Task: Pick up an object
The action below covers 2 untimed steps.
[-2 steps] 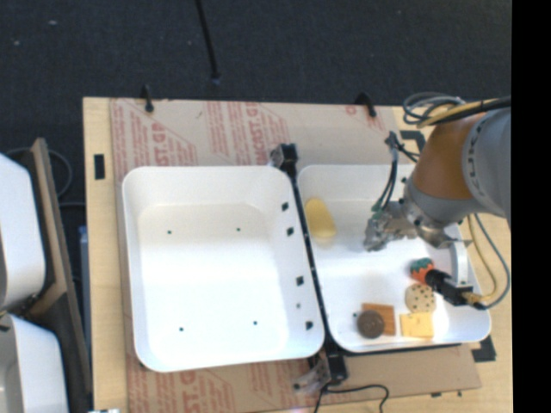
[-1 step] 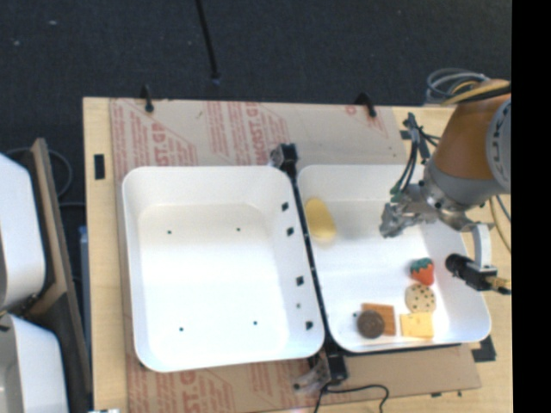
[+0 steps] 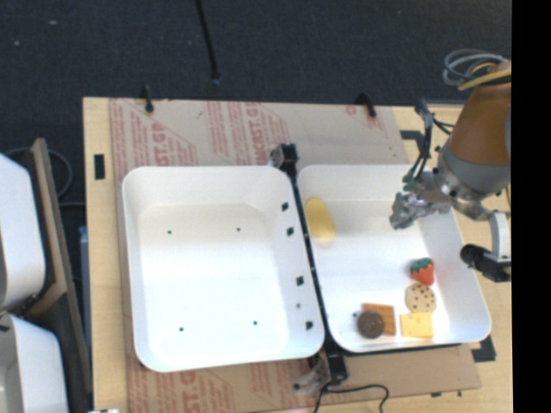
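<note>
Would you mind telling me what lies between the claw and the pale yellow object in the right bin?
In the camera view, just bare white bin floor separates the claw from the pale yellow object.

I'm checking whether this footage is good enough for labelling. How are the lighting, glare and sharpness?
Camera view: even overhead light, soft overall; the white bins are bright and nearly washed out, shadows faint; the small items near the right bin's front edge are low in detail; the end effector is blurry, its fingers unreadable.
</note>
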Each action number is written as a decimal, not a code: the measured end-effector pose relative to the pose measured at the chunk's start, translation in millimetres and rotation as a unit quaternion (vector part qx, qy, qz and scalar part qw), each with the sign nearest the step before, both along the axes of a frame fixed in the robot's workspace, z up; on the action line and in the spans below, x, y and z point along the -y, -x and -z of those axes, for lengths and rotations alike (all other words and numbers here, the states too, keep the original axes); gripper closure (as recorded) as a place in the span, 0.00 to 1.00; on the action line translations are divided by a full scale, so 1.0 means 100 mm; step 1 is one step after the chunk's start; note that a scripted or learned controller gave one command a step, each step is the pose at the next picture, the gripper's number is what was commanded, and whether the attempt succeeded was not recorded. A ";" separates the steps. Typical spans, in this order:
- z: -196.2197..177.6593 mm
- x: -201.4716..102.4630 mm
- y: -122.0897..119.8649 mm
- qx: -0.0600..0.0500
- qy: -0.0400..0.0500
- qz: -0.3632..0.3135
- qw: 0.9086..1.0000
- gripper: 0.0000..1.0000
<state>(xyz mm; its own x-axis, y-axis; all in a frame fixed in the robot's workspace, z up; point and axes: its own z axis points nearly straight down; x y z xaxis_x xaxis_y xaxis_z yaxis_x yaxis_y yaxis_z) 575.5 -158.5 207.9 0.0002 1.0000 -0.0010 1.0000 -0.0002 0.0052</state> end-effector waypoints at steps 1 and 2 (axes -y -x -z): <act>-0.49 0.01 -0.01 0.000 0.000 0.000 1.000 1.00; -0.49 -0.41 -0.15 -0.002 -0.001 -0.002 1.000 1.00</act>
